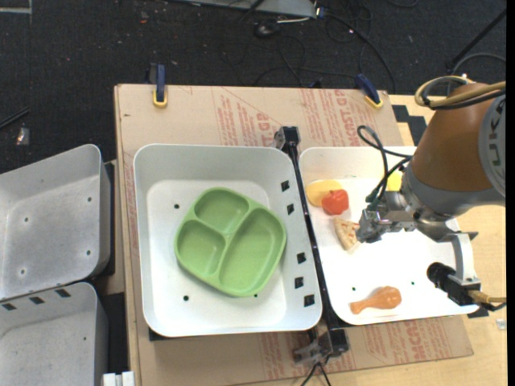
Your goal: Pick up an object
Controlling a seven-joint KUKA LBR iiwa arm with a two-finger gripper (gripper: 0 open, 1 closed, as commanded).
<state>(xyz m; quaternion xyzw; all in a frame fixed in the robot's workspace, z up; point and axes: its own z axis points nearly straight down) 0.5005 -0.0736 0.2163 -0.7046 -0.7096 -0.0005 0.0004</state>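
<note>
Camera view: the gripper [368, 225] is hovering low in the right bin [418, 296], just beside a tan wedge-shaped piece [348, 234] (contact cannot be confirmed; gripper state cannot be determined). A red piece [335, 202] is lying against a yellow piece [320, 189]. An orange drumstick [376, 300] is sitting apart. The left bin [153, 215] is holding a green divided plate [232, 240].

Mirrored red print on cardboard sheet [241, 123], illegible.

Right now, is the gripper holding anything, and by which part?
Cannot be told. The gripper sits right beside the pizza slice in the right bin, but no grasp is visible.
</note>
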